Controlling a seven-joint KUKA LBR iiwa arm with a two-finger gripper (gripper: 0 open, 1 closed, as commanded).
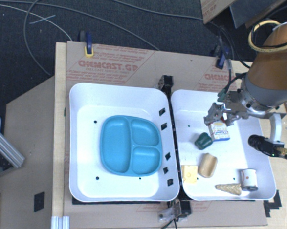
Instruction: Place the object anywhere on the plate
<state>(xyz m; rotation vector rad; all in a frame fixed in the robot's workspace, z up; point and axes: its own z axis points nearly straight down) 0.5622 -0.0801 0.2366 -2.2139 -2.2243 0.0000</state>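
The blue plate (130,146) sits mid-way in the left bin (78,131), bare white floor all around it. In the right bin (271,186), the gripper (220,118) hangs near the far rim over a small white carton (219,132); whether it grips anything I cannot tell. Nearer lie a green block (203,140), a tan cylinder (207,165), a yellow piece (190,174), a wedge (229,189) and a little can (248,178).

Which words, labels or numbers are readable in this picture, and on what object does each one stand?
"CHEMCAST GP": red print on the brown sheet behind the left bin.
Red print behind the right bin: too blurred to read.
Small box under the hand: label too small to read.
White roll: red mark, unreadable.
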